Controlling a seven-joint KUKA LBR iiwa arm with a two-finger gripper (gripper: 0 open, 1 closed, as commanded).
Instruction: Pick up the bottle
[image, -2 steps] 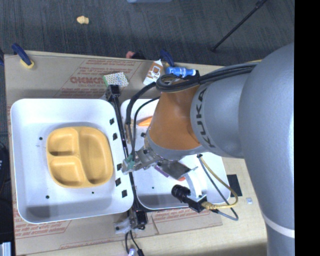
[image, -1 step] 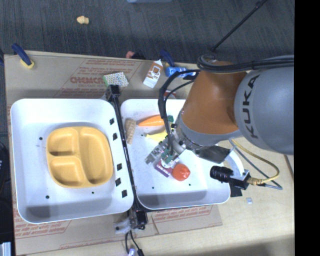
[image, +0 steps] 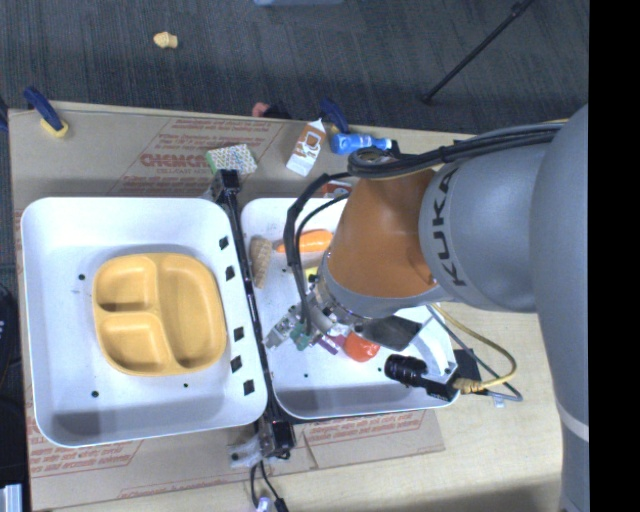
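1. Bottle (image: 360, 349), as far as it can be made out, is the red-orange thing lying on the floor of the right bin (image: 340, 402). It is in the bin's near half, and the wrist above it partly covers it.
2. The claw (image: 300, 328) hangs low over the same bin, to the left of the bottle and close beside it. The bottle lies off to the claw's right side, not within it.
3. A small purple piece (image: 328, 346) lies between the claw and the bottle, and a green piece (image: 300, 341) sits right at the claw's tip.
4. Whether the claw is spread or pressed together cannot be told, because its tip is a small tangle of metal and coloured bits.
5. The arm (image: 480, 230) reaches in from the right, and its orange band (image: 385, 235) hides the middle of the right bin.
6. Farther back in the right bin, an orange thing (image: 315, 241) lies near the far wall. A tan, brush-like thing (image: 262, 258) lies along the left wall.
7. The left bin (image: 50, 300) holds a yellow divided plate (image: 158, 310) with three compartments, set about in its middle.
8. On the cardboard beyond the bins lie a small carton (image: 305, 148), a blue thing (image: 352, 142) to its right, and a green patterned pad (image: 232, 158) to its left.
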